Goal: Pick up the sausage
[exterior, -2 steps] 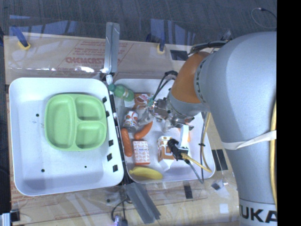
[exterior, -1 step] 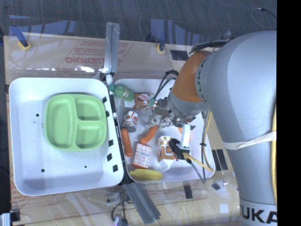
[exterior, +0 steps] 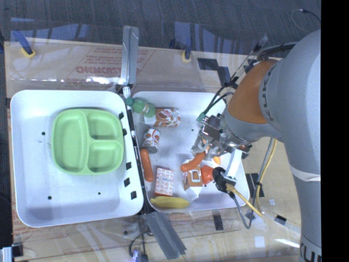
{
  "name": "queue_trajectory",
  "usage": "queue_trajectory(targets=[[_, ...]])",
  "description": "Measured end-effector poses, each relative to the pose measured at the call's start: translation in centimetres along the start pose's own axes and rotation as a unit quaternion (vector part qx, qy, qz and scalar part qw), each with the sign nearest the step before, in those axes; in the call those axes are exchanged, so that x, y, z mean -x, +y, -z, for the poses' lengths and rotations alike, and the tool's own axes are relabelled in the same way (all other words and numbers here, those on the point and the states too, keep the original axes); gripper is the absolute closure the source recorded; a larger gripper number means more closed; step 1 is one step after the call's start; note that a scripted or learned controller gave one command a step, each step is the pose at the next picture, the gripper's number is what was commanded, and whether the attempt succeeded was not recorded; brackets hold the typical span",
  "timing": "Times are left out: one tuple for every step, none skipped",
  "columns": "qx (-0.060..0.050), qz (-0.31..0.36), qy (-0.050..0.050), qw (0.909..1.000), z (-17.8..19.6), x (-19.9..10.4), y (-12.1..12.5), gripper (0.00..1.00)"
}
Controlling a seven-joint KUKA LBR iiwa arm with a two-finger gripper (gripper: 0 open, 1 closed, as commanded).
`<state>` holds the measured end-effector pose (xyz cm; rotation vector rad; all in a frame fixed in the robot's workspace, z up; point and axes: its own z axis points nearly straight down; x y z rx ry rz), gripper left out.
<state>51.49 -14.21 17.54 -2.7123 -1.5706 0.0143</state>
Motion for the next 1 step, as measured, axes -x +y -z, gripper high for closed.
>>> queue_trajectory(targets=[[0.001,-0.015,0.0,0.9999,11.18,-6.22,-1.35,1.0]])
